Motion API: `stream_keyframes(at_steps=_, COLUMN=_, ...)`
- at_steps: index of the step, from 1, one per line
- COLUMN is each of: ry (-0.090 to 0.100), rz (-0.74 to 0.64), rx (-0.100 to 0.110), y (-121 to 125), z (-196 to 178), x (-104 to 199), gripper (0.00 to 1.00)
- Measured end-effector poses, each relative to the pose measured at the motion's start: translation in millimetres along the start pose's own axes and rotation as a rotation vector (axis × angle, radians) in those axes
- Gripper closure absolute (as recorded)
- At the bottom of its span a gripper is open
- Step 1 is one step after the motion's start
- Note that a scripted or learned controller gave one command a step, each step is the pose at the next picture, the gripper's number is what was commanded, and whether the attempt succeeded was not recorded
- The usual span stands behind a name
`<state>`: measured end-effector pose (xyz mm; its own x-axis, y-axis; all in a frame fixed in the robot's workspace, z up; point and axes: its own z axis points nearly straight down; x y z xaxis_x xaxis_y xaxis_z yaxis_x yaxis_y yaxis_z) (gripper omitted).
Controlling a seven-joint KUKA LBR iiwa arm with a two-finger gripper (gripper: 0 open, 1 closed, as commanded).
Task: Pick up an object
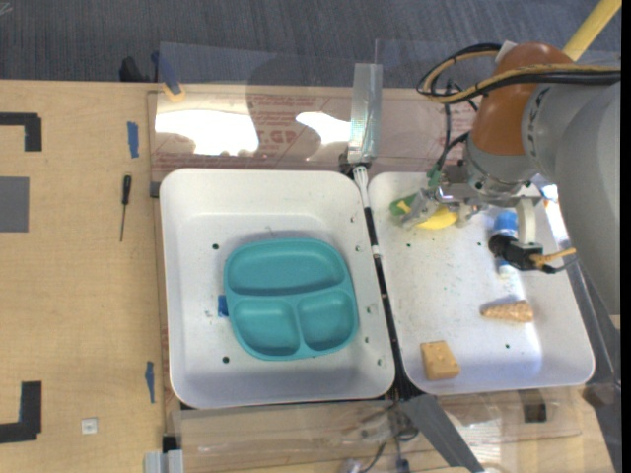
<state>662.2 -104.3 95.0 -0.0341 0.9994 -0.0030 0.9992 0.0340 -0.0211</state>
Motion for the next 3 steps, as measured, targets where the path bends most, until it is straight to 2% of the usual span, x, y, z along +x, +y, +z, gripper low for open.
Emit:
stream_keyframes(at_steps=1, ry=-0.001, rz=-0.001, rx=0.0, y=0, z=-11, x=1, gripper=1.0)
stream_keyframes(at_steps=2, ry=0.002, rz=-0.098, rx=-0.03, y=-52, z=-94, x=37, gripper=1.0)
stream_keyframes(at_steps=3, ry=0.003, rz=-0.097, rx=-0.021, y=-54, z=-89, x=36, gripper=0.0)
